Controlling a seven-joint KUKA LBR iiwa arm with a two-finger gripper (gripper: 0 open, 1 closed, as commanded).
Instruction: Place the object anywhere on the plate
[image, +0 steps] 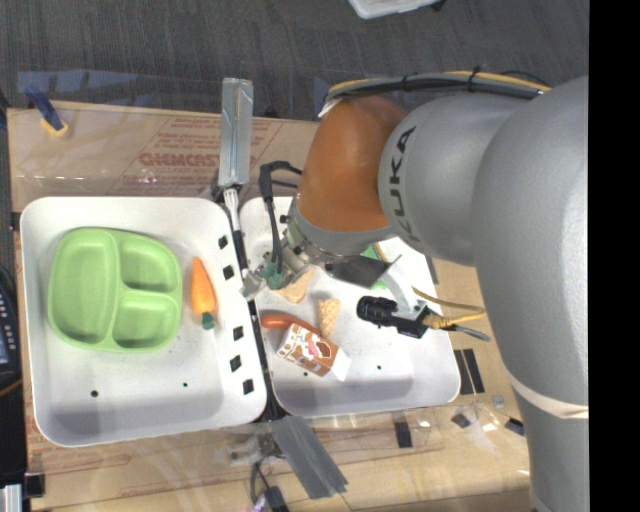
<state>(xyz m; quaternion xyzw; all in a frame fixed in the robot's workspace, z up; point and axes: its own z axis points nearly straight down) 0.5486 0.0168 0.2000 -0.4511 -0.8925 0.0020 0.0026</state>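
A green divided plate (113, 289) lies in the left bin (120, 410). An orange carrot with a green tip (203, 291) rests on the bin floor just right of the plate, not on it. My gripper (268, 273) hangs low at the left edge of the right bin (400, 385), close to the divider between the bins. A tan bread piece (294, 291) lies right beside it. The arm's bulk hides what sits under the gripper.
In the right bin lie a red sausage (281, 321), a tan wedge (328, 315), a brown-and-white carton (312, 352) and a green item (374, 251) half hidden under the wrist. The arm covers the bin's far right part.
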